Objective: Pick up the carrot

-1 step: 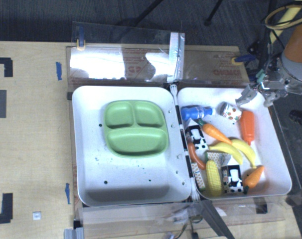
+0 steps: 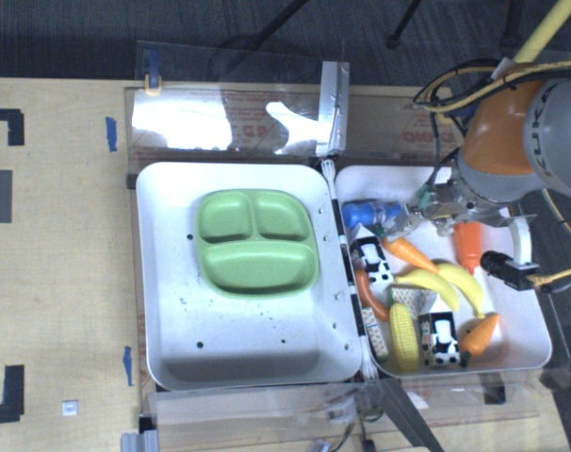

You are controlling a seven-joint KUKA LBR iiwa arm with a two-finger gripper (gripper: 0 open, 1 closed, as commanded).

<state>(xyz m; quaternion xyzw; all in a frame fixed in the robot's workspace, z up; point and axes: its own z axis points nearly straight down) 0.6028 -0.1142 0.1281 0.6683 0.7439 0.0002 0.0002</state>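
Carrot (image 2: 407,251): one item, orange, slender and tapered, smooth-skinned. It is lying flat in the right-hand bin (image 2: 540,332), toward the upper middle of that bin's clutter, running on a diagonal from upper left to lower right. Its lower end is sitting just beside the banana (image 2: 452,282), touching or nearly so; its upper end is pointing toward the blue object (image 2: 363,214). It is resting free, nothing gripping it.

Evenly and brightly lit from above, with strong white glare on the clear panel (image 2: 231,121) behind the left bin (image 2: 163,252), soft shadow along that bin's near wall, dark and underexposed floor at top, slight overall softness, no marked edge distortion
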